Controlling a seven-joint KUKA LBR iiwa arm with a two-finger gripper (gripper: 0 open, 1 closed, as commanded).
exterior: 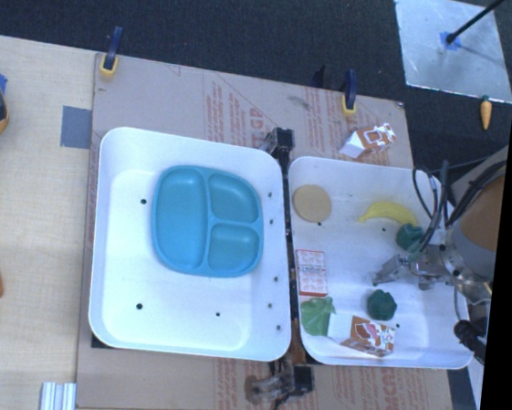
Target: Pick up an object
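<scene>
Lab: clamped cardboard (249, 107), white bins (106, 228)

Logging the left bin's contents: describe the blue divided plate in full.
The blue divided plate is light blue with a smooth, plastic-looking surface and rounded corners. It has three compartments: one long one along its left side and two smaller ones stacked on its right. It lies flat and right way up in the upper middle of the left white bin, resting on the bin floor. All three compartments look bare.
</scene>
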